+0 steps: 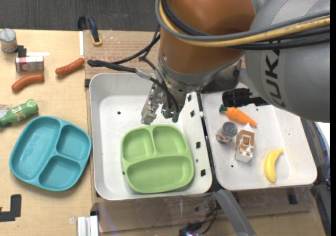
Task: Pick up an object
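Note:
My gripper [160, 110] hangs in the left bin [105, 140], just above the far rim of a green divided plate [157, 160]. Its two fingers stand apart, open, and nothing shows between them. The large orange-banded wrist hides the bin's far right corner. In the right bin [299, 177] lie an orange carrot [240, 116], a small round can [227, 132], a small white and brown carton [244, 145] and a yellow banana [271, 164].
On the wooden bench left of the bins lie a teal divided plate [50, 152], a green bottle [18, 112], two sausages [27, 81], a small carton [29, 64] and a can [7, 39]. Cables trail from the wrist over the left bin's far edge.

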Robot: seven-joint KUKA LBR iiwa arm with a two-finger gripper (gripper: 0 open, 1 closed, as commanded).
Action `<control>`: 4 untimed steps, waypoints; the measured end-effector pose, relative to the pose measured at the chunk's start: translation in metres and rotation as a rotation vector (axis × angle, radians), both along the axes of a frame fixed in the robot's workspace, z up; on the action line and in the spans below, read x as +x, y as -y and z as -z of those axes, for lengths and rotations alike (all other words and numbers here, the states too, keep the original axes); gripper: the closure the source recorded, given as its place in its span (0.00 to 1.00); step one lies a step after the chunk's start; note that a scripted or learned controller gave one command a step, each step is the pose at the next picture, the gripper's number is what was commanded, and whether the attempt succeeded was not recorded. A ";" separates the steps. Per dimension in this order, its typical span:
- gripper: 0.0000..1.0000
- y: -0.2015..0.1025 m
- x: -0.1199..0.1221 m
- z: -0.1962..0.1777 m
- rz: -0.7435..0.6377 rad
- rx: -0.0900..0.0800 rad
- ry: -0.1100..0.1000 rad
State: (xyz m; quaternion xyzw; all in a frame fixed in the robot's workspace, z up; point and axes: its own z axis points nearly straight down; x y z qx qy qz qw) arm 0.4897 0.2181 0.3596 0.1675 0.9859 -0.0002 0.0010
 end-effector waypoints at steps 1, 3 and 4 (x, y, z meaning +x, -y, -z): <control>1.00 0.045 -0.012 0.183 -0.137 0.000 -0.004; 1.00 -0.011 0.070 0.031 -0.537 0.000 0.000; 1.00 -0.011 0.032 0.199 -0.597 0.001 -0.003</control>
